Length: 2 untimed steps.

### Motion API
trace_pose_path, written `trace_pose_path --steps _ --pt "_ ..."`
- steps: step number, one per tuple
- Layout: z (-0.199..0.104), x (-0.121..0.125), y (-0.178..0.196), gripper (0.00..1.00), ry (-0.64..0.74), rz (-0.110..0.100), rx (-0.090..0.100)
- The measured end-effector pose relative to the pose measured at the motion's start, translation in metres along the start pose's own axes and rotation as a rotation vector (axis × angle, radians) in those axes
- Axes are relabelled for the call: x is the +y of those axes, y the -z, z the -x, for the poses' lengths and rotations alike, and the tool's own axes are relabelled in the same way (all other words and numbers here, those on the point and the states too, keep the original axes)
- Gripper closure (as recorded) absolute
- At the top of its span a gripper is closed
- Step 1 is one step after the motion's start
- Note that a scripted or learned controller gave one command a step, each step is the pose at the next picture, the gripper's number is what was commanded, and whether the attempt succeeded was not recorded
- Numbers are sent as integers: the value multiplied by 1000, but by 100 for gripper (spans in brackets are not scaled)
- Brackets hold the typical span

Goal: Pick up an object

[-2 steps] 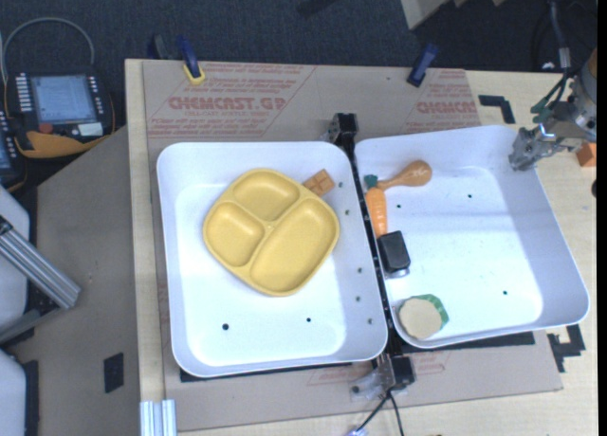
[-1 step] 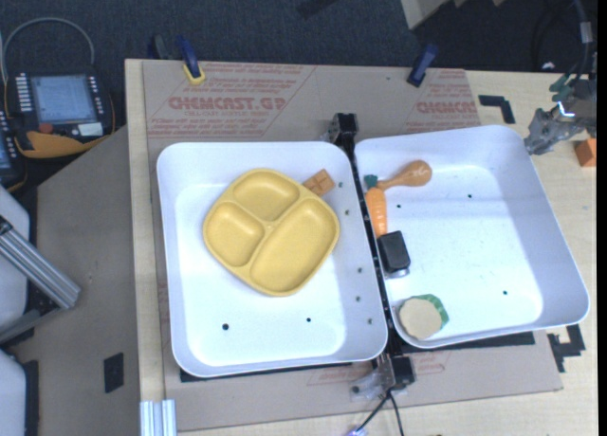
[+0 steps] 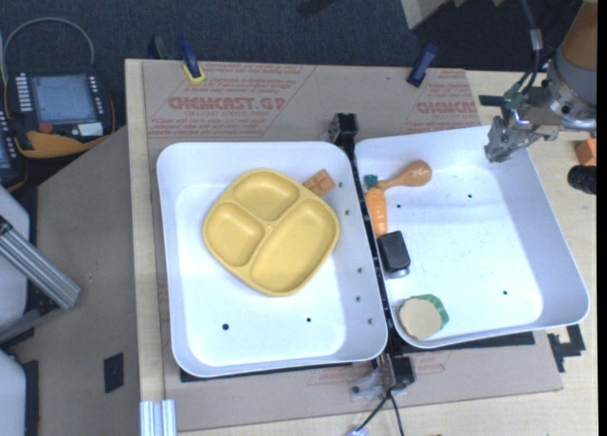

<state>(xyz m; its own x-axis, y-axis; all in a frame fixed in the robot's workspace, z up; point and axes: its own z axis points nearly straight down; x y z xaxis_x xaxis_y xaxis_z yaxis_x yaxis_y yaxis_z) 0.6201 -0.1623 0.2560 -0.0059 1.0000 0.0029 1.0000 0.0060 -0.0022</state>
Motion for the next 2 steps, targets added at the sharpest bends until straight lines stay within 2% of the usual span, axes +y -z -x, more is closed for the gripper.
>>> trace_pose_path --steps 1,2 --pt "-57 -4 -15 100 0 0 1" --pt "-109 -23 -20 100 0 -1 0"
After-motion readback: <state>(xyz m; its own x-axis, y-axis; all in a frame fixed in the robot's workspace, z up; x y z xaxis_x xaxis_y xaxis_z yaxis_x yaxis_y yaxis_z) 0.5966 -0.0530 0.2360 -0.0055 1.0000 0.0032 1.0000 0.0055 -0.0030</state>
